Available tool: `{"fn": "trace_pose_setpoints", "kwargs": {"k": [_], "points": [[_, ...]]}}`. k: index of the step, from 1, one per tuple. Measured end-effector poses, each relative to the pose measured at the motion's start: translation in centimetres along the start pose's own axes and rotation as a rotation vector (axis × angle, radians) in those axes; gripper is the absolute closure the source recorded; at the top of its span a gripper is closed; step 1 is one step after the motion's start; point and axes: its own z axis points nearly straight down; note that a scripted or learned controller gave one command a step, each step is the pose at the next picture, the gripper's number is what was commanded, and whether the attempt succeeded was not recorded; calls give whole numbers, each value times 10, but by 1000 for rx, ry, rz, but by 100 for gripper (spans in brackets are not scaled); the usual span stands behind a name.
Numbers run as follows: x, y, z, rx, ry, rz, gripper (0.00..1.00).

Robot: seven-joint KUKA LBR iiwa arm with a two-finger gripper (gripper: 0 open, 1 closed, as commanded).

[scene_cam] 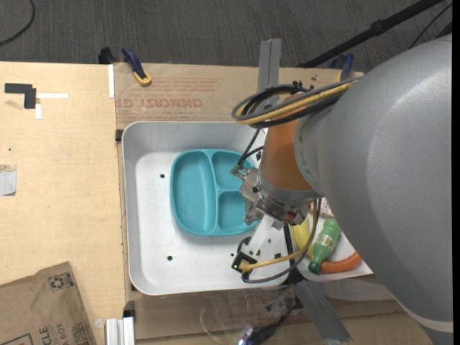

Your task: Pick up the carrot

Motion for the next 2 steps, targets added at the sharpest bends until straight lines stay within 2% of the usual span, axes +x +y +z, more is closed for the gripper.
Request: {"fn": "trace_pose_setpoints", "kwargs": {"k": [1,2], "points": [[-3,11,-87,-2,1,-96,100],[-11,-19,-133,-3,1,-1,100]]}}
